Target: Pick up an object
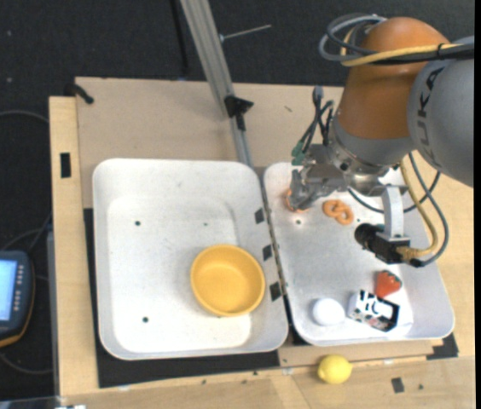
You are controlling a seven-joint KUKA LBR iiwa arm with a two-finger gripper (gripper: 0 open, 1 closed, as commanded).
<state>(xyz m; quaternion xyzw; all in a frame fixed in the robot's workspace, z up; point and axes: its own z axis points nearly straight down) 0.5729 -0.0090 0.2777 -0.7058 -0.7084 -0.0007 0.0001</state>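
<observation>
Because the grey arm's jaws sit low over the far-left corner of the right white plastic bin [411, 309], any descent here is close to that bin's wall and to the divider between the bins.

Gripper [302, 196]: dark metal, pointing down; whether the jaws are parted or closed cannot be told from this slant. Nothing is seen between them.

Likely target: a small orange-red piece [289, 198] lying just beside the jaws at the bin's far-left edge, partly hidden by them. Risk: pressed against the wall, it may leave no room for a finger on its left side, so a closure could nudge it or shut on nothing.

Second item: an orange pretzel-shaped ring [339, 212], near right of the jaws. Risk: a sideways move could sweep it.

Other contents of the right bin: a white ball [327, 311], a black-and-white patterned block [375, 308] and a red strawberry-like piece [388, 283], grouped at the near side, well apart from the jaws.

Cabling: black hoses and a black fitting [383, 243] hang over the bin's middle; they may drag across items there.

Left white bin [138, 194]: holds a yellow plastic bowl [227, 279] at its near right; much open floor.

Surface: a yellow lemon-like ball [334, 369] lies outside the bins at the near edge.
</observation>
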